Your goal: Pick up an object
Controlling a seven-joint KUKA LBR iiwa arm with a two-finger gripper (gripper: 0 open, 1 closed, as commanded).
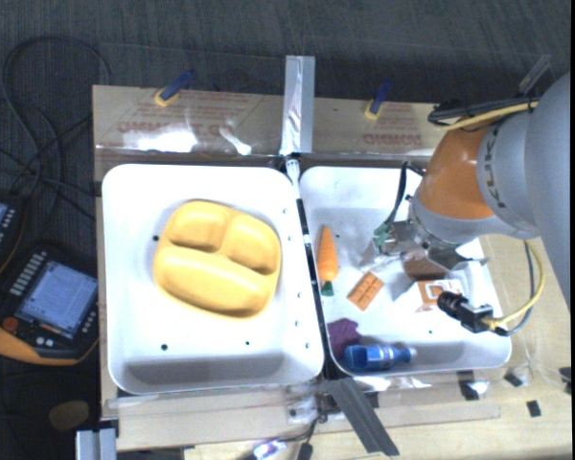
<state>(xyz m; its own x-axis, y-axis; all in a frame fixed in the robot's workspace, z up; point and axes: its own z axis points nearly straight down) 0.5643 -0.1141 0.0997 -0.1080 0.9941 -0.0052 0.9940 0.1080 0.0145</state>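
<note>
Nearest, just left of the two-finger gripper (400, 244), whose finger state could not be told, lay a small orange ridged plastic block (364, 290): probably light, rigid, best pinched across its short sides.

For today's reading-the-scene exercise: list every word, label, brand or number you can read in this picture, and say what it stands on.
Nothing can be read for certain.
Red print on the plastic sheet behind the bins: too blurred to read.
Screens of the handheld pendant at far left: lit, but too small to read.
Blue bottle in the right bin: no legible label.
</note>
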